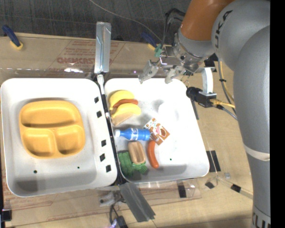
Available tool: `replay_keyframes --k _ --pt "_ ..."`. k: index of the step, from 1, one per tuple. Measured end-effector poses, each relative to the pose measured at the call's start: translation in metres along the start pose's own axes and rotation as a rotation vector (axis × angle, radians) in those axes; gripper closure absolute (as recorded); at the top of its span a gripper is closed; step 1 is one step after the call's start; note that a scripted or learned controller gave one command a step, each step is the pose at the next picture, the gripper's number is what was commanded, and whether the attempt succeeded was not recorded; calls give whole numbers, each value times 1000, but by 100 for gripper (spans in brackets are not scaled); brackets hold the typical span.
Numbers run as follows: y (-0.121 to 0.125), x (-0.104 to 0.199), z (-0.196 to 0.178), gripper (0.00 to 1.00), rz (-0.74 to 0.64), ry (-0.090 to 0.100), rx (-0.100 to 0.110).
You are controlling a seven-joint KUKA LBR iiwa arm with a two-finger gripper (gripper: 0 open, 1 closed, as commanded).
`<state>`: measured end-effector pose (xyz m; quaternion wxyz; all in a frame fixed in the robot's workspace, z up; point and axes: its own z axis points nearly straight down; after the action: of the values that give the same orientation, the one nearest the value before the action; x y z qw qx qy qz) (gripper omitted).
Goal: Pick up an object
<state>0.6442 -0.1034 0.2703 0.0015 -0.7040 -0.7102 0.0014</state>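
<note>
The gripper [159,74] hangs over the far edge of the right bin [190,141], its two pale fingers [148,72] spread apart with nothing between them. No object has been lifted, so the task looks barely begun: the arm has yet to come down on anything.

All the candidate objects lie along the left side of the right bin. Nearest the far-left corner sits a toy burger [123,106], yellow over red over tan. Below it lies a blue bottle [135,135], with a small snack packet [157,129] touching its right end. Toward the near edge are a hot dog in a bun [137,152], a loose orange sausage [153,155] beside it, and a green toy [129,167] in the near-left corner.

The left bin [9,127] carries a yellow divided tray [51,127].

What remains, judging from this, is choosing a target, descending, closing and lifting; the burger is closest to the gripper.
</note>
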Motion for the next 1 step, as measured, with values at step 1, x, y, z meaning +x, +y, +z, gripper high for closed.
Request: replay_keyframes --k 1 --pt "-61 -38 79 0 31 -1 6"
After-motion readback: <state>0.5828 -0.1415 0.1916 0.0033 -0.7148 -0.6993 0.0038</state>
